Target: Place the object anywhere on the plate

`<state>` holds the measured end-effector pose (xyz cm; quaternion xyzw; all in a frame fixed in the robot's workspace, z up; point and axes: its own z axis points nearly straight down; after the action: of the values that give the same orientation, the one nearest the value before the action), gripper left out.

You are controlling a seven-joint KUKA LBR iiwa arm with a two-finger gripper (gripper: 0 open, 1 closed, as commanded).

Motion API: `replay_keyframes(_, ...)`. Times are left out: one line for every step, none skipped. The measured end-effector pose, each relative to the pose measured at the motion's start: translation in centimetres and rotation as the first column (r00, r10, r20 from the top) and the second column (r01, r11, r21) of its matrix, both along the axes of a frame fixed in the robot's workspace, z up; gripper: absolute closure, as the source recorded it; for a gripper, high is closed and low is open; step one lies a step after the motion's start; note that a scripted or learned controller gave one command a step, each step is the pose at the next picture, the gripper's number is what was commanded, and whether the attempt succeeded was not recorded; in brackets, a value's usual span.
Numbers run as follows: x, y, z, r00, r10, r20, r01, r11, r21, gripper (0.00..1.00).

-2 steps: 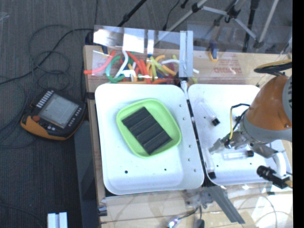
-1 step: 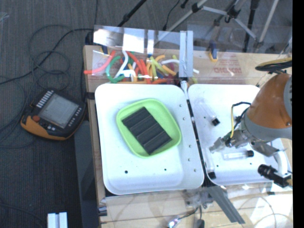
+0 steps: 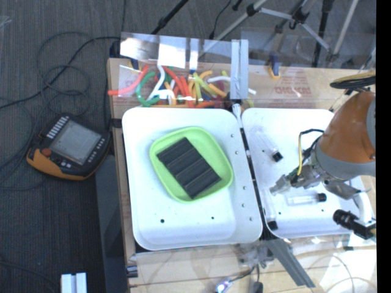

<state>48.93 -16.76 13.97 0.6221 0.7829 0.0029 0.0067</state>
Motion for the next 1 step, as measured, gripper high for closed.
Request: replay_keyframes(0.07, 0.14, 0.82, 1.000, 0.001, -0.001, -0.001, 1.000, 0.002, 1.00)
